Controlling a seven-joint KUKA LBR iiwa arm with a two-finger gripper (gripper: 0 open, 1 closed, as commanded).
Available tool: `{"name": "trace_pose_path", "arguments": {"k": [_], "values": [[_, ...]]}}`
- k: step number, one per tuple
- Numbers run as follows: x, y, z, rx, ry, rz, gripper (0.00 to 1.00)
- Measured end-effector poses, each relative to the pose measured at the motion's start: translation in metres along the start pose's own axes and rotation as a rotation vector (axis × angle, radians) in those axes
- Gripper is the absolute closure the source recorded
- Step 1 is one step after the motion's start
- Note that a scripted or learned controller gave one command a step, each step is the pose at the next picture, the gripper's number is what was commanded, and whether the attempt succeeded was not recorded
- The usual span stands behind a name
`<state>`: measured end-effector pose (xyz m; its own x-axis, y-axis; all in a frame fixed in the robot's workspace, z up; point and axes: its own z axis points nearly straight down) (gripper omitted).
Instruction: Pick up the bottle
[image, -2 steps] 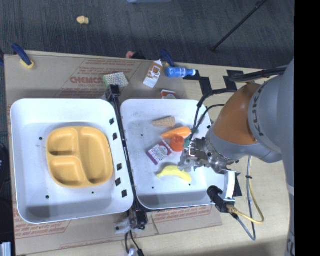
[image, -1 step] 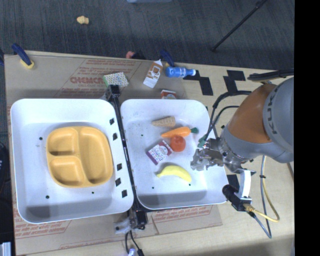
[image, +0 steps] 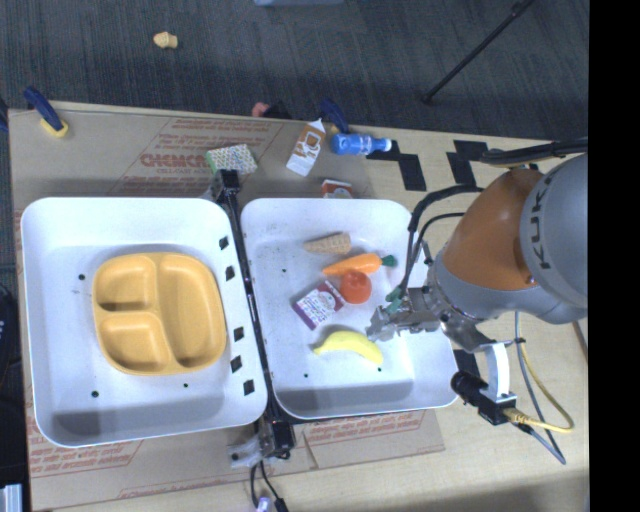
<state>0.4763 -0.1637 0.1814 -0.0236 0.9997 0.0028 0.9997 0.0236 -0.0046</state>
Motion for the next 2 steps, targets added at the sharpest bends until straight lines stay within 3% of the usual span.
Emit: {"name": "trace_pose_path", "arguments": {"k": [1, 2], "values": [[0.011, 0.0, -0.031, -0.003, -0.002, 0.221, 1.0], [-0.035, -0.001, -0.023, -0.002, -0.002, 0.28, 1.0]]}}
